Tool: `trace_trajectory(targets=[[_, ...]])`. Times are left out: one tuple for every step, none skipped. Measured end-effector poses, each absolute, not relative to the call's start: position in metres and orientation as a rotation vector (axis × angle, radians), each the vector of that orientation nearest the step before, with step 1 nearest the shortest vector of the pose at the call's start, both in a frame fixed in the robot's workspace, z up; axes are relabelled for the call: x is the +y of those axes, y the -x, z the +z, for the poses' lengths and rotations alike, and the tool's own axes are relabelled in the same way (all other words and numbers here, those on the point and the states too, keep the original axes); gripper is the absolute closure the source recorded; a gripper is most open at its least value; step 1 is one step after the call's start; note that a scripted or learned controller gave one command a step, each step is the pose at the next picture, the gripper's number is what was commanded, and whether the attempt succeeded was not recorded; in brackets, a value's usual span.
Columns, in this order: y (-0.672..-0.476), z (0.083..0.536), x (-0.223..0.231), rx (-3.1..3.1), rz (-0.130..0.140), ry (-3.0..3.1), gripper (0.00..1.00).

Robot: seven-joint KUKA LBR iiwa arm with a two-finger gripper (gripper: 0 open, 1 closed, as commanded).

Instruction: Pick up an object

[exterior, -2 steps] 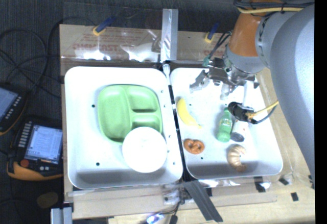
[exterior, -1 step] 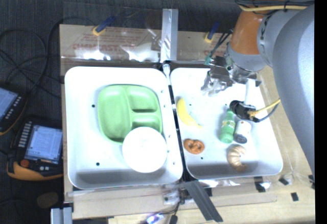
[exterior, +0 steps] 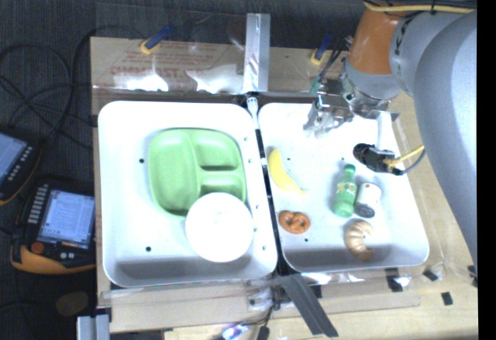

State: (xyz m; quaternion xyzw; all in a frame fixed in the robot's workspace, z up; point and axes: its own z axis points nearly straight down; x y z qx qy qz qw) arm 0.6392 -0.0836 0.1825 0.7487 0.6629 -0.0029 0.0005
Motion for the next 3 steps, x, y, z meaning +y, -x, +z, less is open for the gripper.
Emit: trace_trajectory(targets=[[-0.668,0.219,-0.144,1.899,-0.008,-2.5,1.0],[-0.668,0.219,-0.143,1.9,-0.008,-2.5,0.0],[-0.668,0.114,-0.141,1.568,-0.009,-2.724,0.0]])
